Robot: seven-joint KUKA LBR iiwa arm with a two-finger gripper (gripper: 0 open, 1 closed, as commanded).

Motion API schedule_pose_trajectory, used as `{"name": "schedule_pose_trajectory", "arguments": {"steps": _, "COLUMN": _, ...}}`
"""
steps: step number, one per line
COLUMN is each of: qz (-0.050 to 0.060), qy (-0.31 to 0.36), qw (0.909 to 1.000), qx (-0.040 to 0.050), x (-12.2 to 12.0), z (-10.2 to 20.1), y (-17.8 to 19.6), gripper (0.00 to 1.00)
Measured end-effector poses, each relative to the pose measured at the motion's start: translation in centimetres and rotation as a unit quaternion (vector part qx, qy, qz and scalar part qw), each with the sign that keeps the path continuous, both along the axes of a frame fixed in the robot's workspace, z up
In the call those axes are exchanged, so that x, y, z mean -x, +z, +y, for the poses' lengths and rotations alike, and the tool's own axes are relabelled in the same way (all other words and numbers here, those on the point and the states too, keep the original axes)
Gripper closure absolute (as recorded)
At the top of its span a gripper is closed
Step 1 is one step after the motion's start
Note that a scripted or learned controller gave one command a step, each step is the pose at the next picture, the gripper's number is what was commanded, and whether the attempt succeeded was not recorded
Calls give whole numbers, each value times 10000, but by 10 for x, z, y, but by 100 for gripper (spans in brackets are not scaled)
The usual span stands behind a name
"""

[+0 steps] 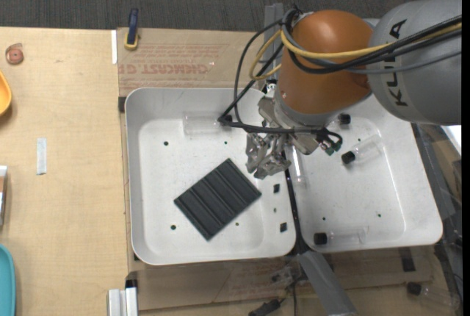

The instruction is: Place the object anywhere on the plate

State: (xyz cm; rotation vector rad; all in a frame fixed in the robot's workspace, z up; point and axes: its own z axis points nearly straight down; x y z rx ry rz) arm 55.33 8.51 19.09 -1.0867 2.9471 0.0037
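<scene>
Surface [59,123]: bare wood left of the left bin; nothing there bears on this step.
Left bin [147,105]: shallow and white; I take it as the landmark for everything below.
Plate [218,198]: a dark ribbed rectangle, turned at an angle, lying flat on the left bin's floor toward its front right. I judge this to be the target.
Hand [264,160]: over the left bin's right edge, just up and right of the plate's upper corner; whether it is clenched or released I cannot tell, as the wrist hides it.
Object: I cannot make it out under the hand, so whether anything is carried is uncertain.
Right bin [411,182]: touches the left bin's right wall; a few small dark bits lie in it.
Doing it well: I would shift the hand down-left to the plate's middle, lower close, then release, since a corner drop may slide off.
</scene>
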Motion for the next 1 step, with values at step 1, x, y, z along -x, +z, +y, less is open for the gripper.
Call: {"name": "schedule_pose_trajectory", "arguments": {"steps": 1, "qz": 1, "qy": -3, "qw": 10000, "qx": 0, "x": 0, "z": 0, "y": 0, "gripper": 0}}
